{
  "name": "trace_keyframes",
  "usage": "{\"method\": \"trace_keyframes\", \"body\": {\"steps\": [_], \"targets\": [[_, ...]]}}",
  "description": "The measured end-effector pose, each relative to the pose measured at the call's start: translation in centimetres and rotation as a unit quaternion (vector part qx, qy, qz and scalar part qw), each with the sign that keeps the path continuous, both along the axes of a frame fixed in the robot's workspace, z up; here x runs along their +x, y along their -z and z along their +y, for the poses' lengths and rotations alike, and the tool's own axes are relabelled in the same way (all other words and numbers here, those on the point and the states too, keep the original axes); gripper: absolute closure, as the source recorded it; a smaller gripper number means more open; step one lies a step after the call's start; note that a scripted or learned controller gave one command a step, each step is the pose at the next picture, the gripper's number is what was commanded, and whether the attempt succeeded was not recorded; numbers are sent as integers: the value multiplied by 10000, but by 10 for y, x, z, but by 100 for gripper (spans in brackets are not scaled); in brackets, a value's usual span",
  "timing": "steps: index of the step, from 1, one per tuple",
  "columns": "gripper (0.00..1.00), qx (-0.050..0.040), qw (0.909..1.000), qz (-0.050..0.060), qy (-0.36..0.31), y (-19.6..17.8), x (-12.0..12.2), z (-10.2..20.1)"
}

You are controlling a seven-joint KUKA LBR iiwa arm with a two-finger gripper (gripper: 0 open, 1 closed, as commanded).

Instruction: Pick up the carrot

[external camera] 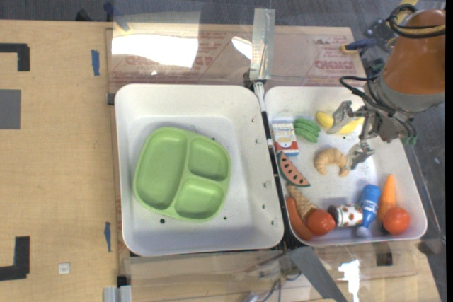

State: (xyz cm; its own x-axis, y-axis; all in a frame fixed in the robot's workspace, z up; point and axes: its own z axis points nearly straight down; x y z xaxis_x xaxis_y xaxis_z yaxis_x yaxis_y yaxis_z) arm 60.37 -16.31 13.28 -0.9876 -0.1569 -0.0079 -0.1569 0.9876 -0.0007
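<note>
Claw [356, 131] is over the right bin [417, 184], upper middle area, fingers spread apart with nothing between them — one finger up near the yellow banana [333, 122], the other down beside the croissant [331, 161], just at its right end. Arm comes in from the right, orange band [421, 56] above the wrist, cables looped around it. Carrot [386, 196] lies well below and right of the claw, near the bin's right wall, roughly upright in the view, its lower end right by a red tomato [396, 221] in the bottom right corner. Just left of the carrot: a blue bottle [369, 205], then a small red-and-white can [345, 215] on its side, then a second red tomato [320, 222]. Along the bin's left side: a white carton [284, 132] at top, green pea pod [307, 129] beside it, watermelon slice [291, 170] below, then an ice cream cone [303, 203] and a red-orange piece I can't identify at the bottom left corner. Left bin [134, 109] holds a green divided plate [182, 172], three compartments, sitting flat — well apart from the claw. Both bins sit side by side on the desk [49, 173], with clear plastic sheeting [184, 46] behind them.
</note>
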Motion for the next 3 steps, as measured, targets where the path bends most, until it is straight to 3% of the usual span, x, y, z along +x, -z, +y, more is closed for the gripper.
{"method": "trace_keyframes", "body": {"steps": [1, 2, 3], "targets": [[0, -11, 9994, -20, 337, 44, 5, -62], [0, 5, 9927, -4, 1210, 44, -17, -60], [0, 6, 9871, -12, 1601, 44, -32, -59]]}}
